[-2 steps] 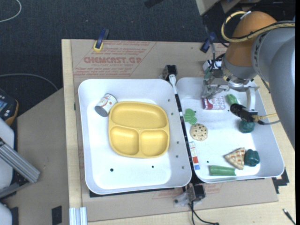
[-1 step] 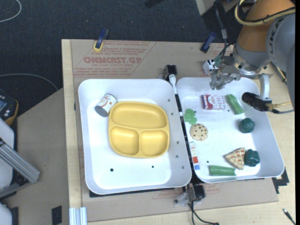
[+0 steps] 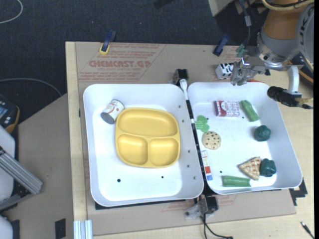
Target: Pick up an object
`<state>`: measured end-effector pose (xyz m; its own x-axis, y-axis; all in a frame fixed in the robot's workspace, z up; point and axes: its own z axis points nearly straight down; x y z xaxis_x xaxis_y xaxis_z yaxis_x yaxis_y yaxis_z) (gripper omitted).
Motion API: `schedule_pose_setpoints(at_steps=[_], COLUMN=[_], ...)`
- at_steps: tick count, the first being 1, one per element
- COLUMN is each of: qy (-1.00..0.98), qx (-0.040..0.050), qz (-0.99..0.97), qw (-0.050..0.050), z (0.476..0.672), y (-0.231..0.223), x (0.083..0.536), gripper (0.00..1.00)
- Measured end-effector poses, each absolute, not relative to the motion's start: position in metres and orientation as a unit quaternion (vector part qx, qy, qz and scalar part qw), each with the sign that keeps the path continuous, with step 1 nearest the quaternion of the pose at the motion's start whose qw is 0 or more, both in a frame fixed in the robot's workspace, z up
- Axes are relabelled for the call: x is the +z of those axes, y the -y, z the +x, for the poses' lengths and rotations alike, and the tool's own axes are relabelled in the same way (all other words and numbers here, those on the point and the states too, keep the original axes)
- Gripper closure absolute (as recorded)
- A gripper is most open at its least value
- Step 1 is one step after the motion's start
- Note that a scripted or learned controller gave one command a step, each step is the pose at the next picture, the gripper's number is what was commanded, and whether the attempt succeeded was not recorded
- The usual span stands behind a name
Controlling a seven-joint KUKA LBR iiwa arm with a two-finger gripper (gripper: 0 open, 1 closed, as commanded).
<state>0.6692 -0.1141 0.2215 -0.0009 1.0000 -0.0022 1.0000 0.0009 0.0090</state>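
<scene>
Fingers [image 3: 241,78]: opening unclear, too small; nothing visibly held; above right bin [image 3: 289,148] rim.

arm [image 3: 289,14]: grey shell, broad orange band above the wrist. Silver metal flange below that, then the end effector [image 3: 241,76], small, dark and metallic. Black cables run along the links above it; small green fitting beside the flange.
</scene>
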Motion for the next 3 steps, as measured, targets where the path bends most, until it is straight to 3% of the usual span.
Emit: schedule_pose_setpoints(at_steps=[1, 2, 3], qy=[-0.708, -0.708, -0.707], qx=[-0.0006, -0.0011, -0.0017], qz=[0.706, 0.706, 0.707], qw=[-0.002, -0.002, -0.003], z=[0.618, 0.585, 0.539], y=[0.086, 0.054, 0.033], x=[0.230, 0.230, 0.216], gripper=[1.00, 1.00, 1.00])
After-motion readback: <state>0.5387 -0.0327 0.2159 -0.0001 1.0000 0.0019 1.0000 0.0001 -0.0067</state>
